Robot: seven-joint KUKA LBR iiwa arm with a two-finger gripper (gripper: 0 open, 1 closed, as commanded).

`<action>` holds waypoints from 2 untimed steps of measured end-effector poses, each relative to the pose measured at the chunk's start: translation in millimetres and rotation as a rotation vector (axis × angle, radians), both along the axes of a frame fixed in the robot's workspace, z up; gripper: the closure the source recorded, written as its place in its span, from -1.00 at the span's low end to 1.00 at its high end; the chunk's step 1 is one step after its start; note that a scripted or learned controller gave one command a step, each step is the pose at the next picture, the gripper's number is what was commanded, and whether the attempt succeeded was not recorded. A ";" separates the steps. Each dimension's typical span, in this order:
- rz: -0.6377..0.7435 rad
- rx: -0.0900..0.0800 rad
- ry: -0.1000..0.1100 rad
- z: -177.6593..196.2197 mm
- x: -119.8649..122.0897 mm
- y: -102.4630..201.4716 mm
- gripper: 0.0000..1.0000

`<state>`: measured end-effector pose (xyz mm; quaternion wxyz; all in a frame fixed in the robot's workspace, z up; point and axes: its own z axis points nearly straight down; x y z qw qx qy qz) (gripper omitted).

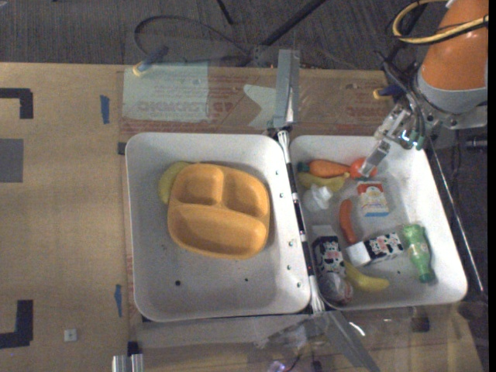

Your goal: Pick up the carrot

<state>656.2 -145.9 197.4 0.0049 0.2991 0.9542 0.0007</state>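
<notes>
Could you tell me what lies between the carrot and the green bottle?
In the camera view, a small white carton lies between the carrot and the green bottle.

Orange divided tray (219,221) in left bin (147,285); green bottle (418,251), banana (364,280) in right bin (448,273).

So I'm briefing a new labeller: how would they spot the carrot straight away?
Look in the right-hand white bin, along its far edge. The carrot lies there on its side, next to the tool, just above a yellow banana. It is the only orange, tapered piece.
</notes>
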 end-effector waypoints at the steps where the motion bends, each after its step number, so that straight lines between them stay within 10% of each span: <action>1: -0.074 0.002 0.008 -28.0 -71.1 -35.5 -1.00; 2: -0.058 0.000 0.002 -13.1 -4.4 -76.9 -1.00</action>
